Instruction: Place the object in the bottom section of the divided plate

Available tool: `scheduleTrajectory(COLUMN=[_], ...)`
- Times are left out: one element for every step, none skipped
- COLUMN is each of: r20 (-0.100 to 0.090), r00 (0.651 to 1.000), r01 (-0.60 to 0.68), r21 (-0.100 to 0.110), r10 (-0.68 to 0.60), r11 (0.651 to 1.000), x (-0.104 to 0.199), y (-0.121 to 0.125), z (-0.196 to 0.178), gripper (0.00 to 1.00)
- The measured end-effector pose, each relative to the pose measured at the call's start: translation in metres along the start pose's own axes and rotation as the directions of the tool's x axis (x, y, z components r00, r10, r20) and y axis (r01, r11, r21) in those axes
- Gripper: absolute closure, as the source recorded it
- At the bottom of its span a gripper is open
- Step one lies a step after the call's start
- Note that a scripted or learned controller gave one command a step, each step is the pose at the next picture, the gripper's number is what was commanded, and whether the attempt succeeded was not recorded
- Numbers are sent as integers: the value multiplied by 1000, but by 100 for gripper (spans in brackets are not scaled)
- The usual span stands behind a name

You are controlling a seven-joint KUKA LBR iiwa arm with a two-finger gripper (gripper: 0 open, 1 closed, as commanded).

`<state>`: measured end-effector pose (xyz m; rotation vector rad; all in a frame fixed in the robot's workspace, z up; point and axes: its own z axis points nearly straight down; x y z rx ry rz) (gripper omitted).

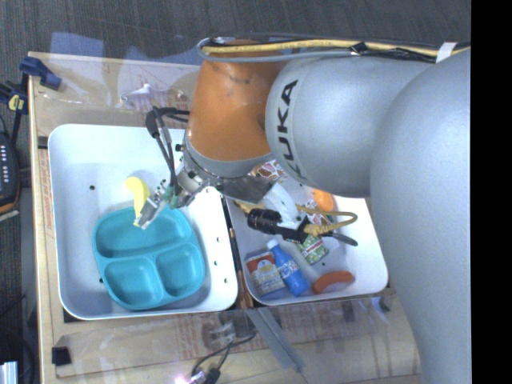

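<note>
While I cannot tell how the jaws stand, the banana (135, 190) by the divided plate (120, 242) looks light, smooth; I'd grip midway.

floor (120, 6): dark grey carpet beyond the tabletop's far edge | tabletop (144, 350): pale wood, lit brightly | cables (210, 366): at tabletop's near edge | dark equipment (8, 158): left of tabletop
</note>
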<state>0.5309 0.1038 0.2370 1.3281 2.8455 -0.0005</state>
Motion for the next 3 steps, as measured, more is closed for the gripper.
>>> scheduleTrajectory(r20=[1, 1, 1], r00=[1000, 1000, 1000], r01=[4, 4, 8], r21=[1, 1, 2], r10=[-4, -4, -8], r11=[1000, 1000, 1000], x=[0, 0, 0], y=[1, 1, 2], z=[-10, -10, -19], gripper=[100, 0, 100])
